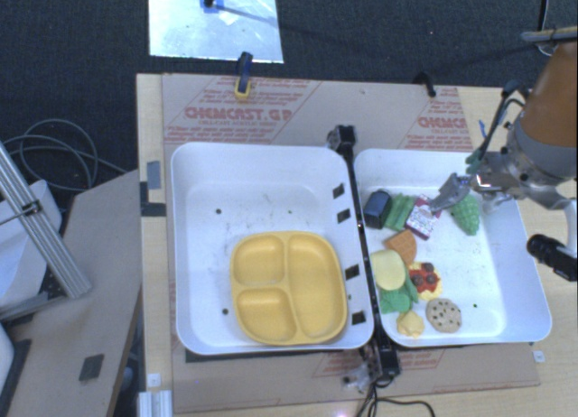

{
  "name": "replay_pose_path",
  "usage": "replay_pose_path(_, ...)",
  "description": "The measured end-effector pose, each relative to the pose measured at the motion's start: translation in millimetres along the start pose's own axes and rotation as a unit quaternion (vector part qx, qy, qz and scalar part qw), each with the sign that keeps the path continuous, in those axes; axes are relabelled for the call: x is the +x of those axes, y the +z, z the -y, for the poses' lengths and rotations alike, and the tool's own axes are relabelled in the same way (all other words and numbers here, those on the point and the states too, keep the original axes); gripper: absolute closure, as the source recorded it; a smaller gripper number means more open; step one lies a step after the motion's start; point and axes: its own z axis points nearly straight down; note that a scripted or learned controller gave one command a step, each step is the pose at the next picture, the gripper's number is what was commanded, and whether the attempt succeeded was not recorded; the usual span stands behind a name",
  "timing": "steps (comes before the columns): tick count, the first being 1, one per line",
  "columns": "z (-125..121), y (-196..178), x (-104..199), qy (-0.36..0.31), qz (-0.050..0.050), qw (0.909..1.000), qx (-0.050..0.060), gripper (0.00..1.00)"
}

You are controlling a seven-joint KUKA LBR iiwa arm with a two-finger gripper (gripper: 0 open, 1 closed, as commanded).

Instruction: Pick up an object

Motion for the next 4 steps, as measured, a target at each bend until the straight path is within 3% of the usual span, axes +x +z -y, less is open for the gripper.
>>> replay_pose_path(1,-62.7,-126.5,45.9,-0.004,0.0,0.9999,-0.009,0.0)
replay_pose_path(2,-60.0,-129.7,43.1,-0.003,0.0,1.0,-0.003,1.0)
replay_pose_path(3,6.6,95.3,51.7,0.001,-0.001,1.0,0.01,1.0)
replay_pose_path(4,53.6,86.5,30.5,0.003,0.0,1.0,0.002,1.0)
